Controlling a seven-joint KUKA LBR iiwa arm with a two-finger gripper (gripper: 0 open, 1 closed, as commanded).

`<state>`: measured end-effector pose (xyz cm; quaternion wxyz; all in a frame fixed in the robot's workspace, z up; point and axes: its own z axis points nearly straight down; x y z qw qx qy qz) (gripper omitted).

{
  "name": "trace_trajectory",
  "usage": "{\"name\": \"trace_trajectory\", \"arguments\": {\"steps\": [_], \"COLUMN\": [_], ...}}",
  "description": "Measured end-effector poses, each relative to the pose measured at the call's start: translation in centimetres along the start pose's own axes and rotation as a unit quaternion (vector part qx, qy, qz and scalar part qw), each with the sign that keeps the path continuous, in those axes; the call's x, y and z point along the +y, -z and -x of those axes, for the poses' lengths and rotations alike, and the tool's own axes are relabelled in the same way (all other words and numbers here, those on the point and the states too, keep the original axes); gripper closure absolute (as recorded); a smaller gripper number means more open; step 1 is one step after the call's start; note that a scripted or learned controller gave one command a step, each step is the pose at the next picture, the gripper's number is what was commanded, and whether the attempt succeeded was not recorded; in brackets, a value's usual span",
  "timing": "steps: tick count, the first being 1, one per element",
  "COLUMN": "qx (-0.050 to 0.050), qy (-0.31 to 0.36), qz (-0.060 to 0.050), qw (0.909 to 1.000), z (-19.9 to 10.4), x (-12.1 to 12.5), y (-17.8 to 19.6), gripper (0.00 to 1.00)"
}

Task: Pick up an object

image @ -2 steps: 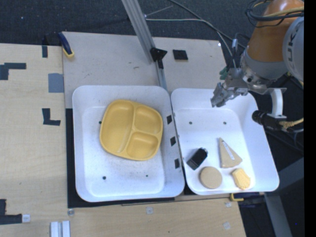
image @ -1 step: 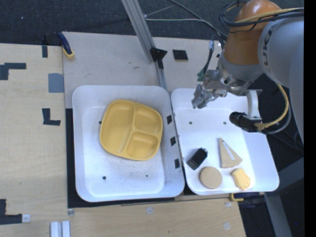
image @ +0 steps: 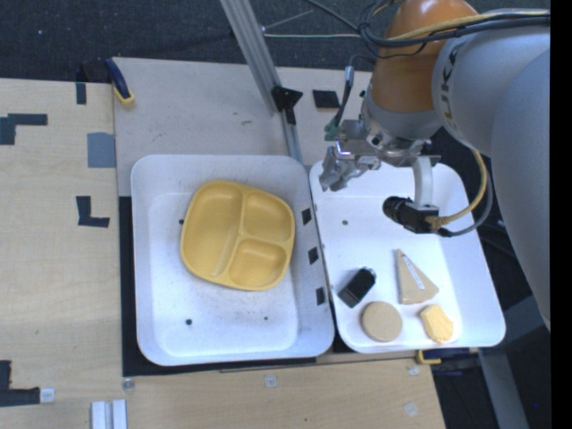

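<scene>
My gripper [image: 340, 173] hangs over the far left corner of the right bin [image: 465, 239], with nothing visible between its fingers. Near the bin's front lie a small black block [image: 357, 287], a tan wedge [image: 414, 278], a round tan disc [image: 382, 321] and a small yellow piece [image: 438, 323]. All of them sit well in front of the gripper. In the left bin [image: 152, 266] rests a yellow divided plate [image: 238, 234].
A slanted metal post [image: 259, 56] rises behind the bins, just left of the gripper. A black cable fitting [image: 409, 213] hangs from the arm over the right bin. Tape marks dot the bench at left.
</scene>
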<state>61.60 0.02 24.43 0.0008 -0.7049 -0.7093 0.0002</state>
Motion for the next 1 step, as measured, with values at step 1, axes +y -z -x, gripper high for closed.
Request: {"name": "trace_trajectory", "arguments": {"steps": [1], "qx": [0.0], "qy": [0.0], "qz": [-0.001], "qw": [1.0], "z": [-5.01], "x": [0.25], "y": [-1.93], "gripper": [1.0]}}
